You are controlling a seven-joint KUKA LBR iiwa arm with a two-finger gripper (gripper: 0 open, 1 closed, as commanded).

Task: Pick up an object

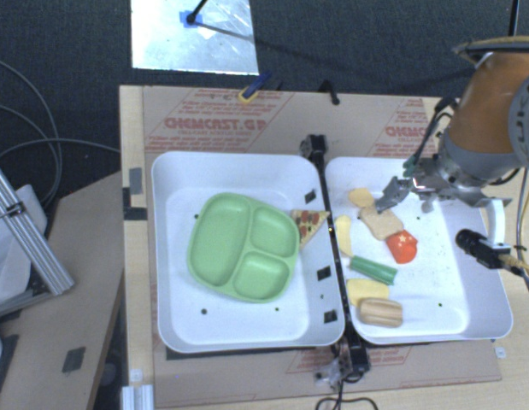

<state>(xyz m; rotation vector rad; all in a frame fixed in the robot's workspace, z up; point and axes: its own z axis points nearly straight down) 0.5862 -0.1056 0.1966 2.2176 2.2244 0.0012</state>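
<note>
Cardboard-topped bench (221,118); smooth green compartment tray (243,246) in left bin (174,229); hand (392,196) over tan toy bread (380,223), finger state unclear.

A worktop (204,114) covered in brown printed cardboard carries 2 shallow white bins side by side. The left bin (174,314) holds a green divided plate (243,246) with 3 compartments, lying near its middle. Beyond the worktop's far edge, a shiny square sheet (194,22) lies on dark carpet. Aluminium rails (29,237) stand off the left edge.
</note>
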